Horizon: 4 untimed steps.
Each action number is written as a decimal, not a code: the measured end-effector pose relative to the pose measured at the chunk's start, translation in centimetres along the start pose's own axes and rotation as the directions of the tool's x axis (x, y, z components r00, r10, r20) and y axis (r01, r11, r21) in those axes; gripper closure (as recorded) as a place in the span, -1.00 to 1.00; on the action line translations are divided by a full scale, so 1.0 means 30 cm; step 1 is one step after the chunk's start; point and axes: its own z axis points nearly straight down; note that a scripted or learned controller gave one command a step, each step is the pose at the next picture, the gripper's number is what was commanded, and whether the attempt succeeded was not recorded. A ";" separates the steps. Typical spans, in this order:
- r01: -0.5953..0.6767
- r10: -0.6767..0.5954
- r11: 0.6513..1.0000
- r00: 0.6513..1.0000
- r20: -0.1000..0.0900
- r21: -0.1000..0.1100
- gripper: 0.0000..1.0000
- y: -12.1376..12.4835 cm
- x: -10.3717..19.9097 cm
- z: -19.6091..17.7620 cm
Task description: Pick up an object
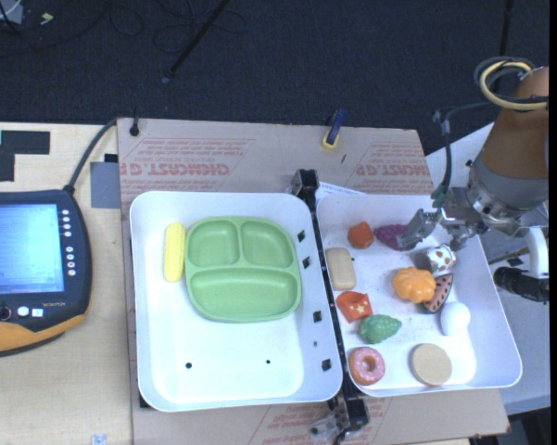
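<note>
You have two white bins side by side: the left bin [158, 341] and the right bin [500, 360]; in the left one you can count one green divided tray [242, 269] with three compartments, and one yellow corn-like piece [173, 251] lying just beside the tray's left edge. In the right bin you can count about eleven small things: an orange-red piece [360, 235], a purple piece [390, 236], a beige oblong [340, 269], a red pepper-like piece [354, 305], a green leafy piece [380, 327], a pink-frosted doughnut [366, 365], a tan round disc [432, 363], a white egg [455, 319], an orange fruit [413, 285], a dark spotted slice [441, 294] touching that fruit, and a small white patterned ball [440, 259].

Your gripper [436, 230] hangs over the upper right part of the right bin, its metal fingers [413, 232] spread apart; one finger reaches toward the purple piece, the other sits just above the patterned ball; nothing shows pinched between them. The ball is small and round, white with dark and reddish marks, just above the orange fruit.
</note>
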 end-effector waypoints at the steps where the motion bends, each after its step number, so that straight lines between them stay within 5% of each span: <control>1: 0.002 -0.002 1.000 1.000 0.002 -0.013 -1.00 0.008 0.000 -0.028; 4: 0.003 -0.003 1.000 1.000 0.002 -0.012 -1.00 -0.005 -0.007 0.402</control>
